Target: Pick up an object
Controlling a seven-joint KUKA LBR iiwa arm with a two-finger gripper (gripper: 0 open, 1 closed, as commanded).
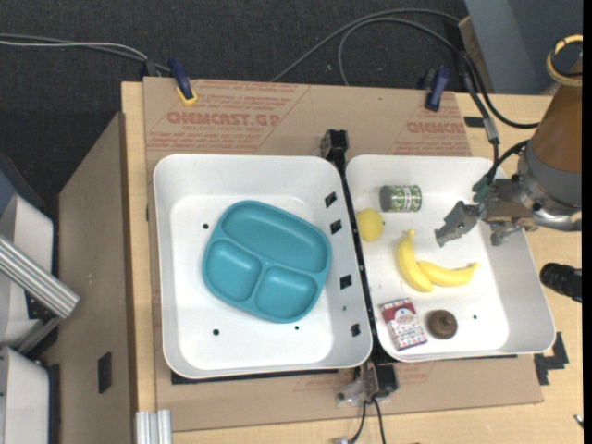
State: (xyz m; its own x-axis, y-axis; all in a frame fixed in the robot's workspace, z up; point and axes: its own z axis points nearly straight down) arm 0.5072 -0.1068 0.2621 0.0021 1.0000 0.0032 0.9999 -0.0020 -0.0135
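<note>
Hovering gripper (pixel 474 222), open fingers, above curved glossy yellow bananas (pixel 427 268).

The two bins (pixel 176 202) are white. The big plate (pixel 266 260) is blue-green. The banana (pixel 427 266) is yellow, and so is the small lemon (pixel 370 225). The little can (pixel 401 198) is green and white. The small box (pixel 403 325) is red and white. The round donut (pixel 443 323) is brown. The bench (pixel 277 109) is light brown with red letters. Two clamps (pixel 181 80) are blue, one with a yellow tip.

Glossy white plastic is seen in both bins (pixel 176 276), matt teal plastic in the tray (pixel 266 259), and brown cardboard on the desk (pixel 231 109).
</note>
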